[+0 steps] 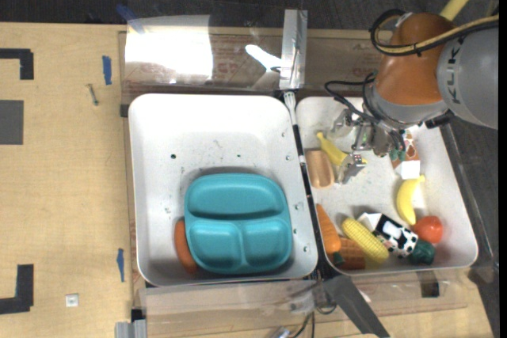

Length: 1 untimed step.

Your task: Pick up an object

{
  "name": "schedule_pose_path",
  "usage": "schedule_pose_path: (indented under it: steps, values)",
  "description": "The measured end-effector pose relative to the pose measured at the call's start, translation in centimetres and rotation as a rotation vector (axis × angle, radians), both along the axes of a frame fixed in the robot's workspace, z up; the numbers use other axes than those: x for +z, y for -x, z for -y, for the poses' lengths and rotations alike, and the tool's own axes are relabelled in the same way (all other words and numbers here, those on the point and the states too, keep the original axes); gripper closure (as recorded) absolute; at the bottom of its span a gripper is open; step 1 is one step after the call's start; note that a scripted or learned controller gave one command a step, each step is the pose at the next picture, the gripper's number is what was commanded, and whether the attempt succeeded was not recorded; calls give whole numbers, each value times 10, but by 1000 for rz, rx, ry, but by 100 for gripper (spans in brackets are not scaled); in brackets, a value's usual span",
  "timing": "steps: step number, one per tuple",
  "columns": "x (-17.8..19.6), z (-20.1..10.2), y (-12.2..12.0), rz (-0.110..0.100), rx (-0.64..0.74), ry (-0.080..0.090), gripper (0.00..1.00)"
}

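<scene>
My gripper (356, 157) hangs low over the upper left part of the right bin (459, 202), under the orange wrist band. Just left of it lie a yellow pepper-like toy (330, 148) and a tan bread roll (319, 169). A white block (409, 169) and a yellow banana (406, 200) lie to its right. Along the bin's front sit a carrot (328, 227), a corn cob (364, 238), a black-and-white cow (394, 233), a red tomato (428, 228) and a green piece (424, 252). I see nothing held.
The left bin (214, 123) holds a teal divided plate (238, 222) with an orange object (182, 245) partly under its left edge. A metal divider (293, 59) stands behind the bins. Black cables loop around the wrist.
</scene>
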State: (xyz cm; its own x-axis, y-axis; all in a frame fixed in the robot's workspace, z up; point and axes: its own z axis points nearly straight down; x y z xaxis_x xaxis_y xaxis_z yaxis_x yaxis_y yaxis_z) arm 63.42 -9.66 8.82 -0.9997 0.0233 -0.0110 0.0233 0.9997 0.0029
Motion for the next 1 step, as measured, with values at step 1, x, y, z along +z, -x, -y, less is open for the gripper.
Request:
schedule_pose_path:
  steps: [1]
  values:
    - [13, 2, -2, 7, -2, 3, 100]
